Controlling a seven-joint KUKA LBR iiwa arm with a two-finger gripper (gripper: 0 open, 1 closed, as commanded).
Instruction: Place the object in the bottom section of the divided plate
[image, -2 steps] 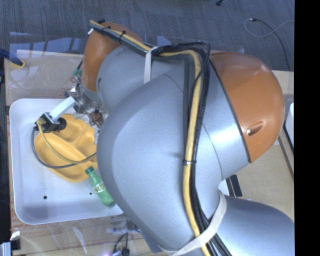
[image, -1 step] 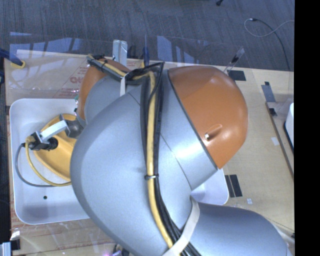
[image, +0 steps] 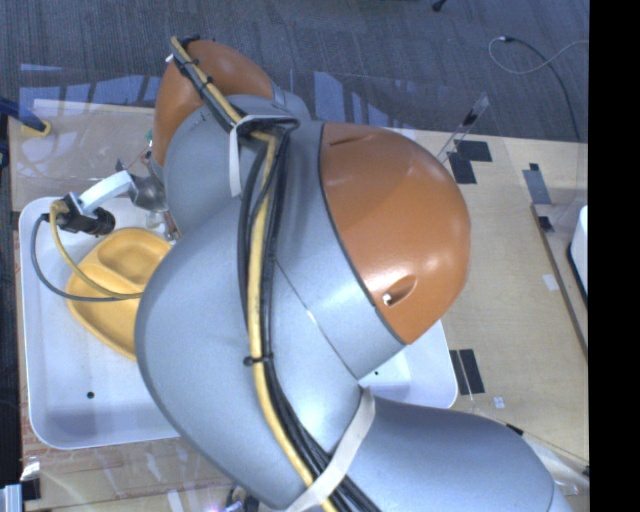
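Where arm (image: 300, 330) looms, yellow plate (image: 110, 285) in white bin (image: 60, 400)

The arm (image: 300, 320) reaches in from five o'clock and lies across the middle, above both bins. The left bin (image: 60, 400) sits at eight o'clock, the right bin (image: 435, 375) just beside it toward four o'clock, mostly under the arm. In the left bin, the plate (image: 110, 280) lies at nine o'clock, partly under the arm. A cable (image: 45, 265) loops over the plate's left edge.
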